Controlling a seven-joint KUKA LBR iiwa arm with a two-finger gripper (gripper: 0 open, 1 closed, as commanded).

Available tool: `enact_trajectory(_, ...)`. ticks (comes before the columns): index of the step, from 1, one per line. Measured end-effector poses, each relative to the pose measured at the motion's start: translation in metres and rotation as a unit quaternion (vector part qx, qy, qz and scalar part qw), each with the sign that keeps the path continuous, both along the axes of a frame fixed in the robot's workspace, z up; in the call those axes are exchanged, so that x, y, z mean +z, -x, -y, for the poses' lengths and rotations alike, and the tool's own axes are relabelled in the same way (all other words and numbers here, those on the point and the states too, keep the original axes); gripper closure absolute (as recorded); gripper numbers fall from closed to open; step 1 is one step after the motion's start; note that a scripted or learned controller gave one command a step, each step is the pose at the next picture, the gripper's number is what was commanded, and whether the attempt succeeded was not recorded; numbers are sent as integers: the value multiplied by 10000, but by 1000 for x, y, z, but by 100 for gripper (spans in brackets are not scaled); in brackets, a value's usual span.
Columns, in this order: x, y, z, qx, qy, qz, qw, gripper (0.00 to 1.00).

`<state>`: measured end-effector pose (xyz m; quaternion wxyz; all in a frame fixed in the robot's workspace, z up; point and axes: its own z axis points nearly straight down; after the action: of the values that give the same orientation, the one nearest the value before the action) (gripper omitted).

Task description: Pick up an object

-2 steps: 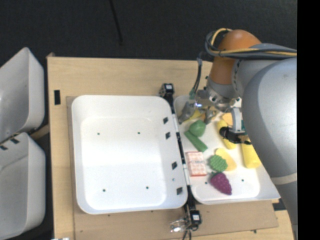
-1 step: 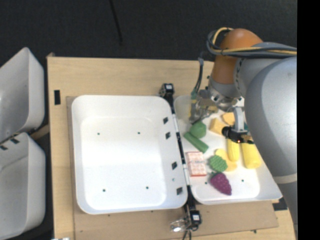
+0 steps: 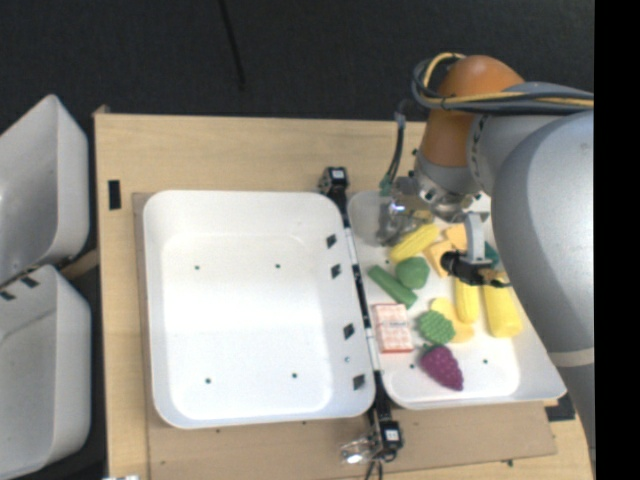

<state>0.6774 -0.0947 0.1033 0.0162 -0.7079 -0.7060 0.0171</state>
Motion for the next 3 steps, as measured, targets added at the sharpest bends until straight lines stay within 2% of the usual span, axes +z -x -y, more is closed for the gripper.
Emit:
enact_trajectory(1,2,-1,-2,19,2,9,10000,0)
enact_trajectory(2,-6,54,39,0,-2,200,9998,0)
enact_trajectory(3,-6,127,29,11,-14,186,9998,0)
